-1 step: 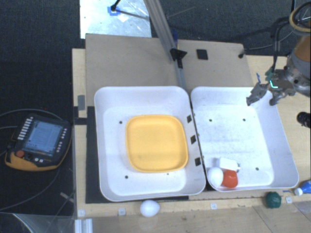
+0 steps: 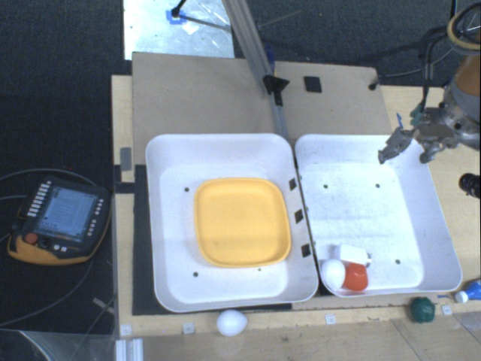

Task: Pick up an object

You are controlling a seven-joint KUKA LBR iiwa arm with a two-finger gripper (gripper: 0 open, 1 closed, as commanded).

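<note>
A dark carpeted floor (image 2: 60, 66) surrounds a pale wooden bench (image 2: 331, 104), which is topped by a brown board (image 2: 195, 89). At far left of centre a shiny, brightly lit floor patch (image 2: 161, 13) carries a bit of blue tape (image 2: 177, 16). On the carpet at left lies a control pendant (image 2: 58, 224) with an orange underside and a lit screen, its cable looping away.
</note>
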